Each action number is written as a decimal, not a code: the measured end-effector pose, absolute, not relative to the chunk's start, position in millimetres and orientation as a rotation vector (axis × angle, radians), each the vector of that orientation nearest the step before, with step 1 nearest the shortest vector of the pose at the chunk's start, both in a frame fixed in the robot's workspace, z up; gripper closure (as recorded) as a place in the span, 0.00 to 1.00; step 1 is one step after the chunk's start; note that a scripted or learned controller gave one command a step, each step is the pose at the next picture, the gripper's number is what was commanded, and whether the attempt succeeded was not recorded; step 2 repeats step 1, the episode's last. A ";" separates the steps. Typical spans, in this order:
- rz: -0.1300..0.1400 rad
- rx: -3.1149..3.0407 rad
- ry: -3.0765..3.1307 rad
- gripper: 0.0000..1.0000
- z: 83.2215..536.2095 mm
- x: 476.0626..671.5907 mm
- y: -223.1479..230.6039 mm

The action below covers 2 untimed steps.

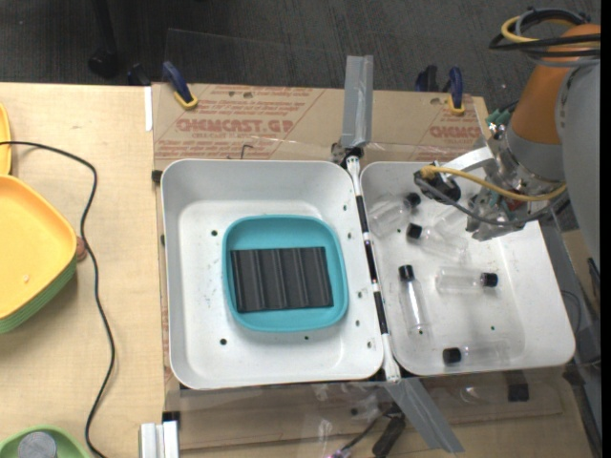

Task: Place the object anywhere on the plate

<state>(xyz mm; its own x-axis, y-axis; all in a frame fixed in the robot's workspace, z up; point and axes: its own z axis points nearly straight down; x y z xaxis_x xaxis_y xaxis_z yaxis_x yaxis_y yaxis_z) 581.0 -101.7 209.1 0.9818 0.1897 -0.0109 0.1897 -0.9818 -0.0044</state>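
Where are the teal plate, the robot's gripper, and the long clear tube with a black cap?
teal plate (283, 232): camera view, on its upper rim.
gripper (482, 225): camera view, at its lower tip.
clear tube (412, 303): camera view, on the middle of its clear body.

We note arm (584, 113): broad, rounded, pale grey shell. Around it, orange band (542, 93), smooth, slightly tapered toward wrist (511, 165). We see cables (535, 25), yellow and black, looped in oval over band. At wrist we make out silvery-grey metal, angular parts, thin yellow wire across. Below it, gripper (484, 219): small, dark grey metal; finer detail too blurred for us.
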 end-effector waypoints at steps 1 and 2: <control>0.018 -3.124 -0.299 0.00 209.2 581.0 -101.8; 0.018 -3.124 -0.299 0.00 209.2 581.0 -101.8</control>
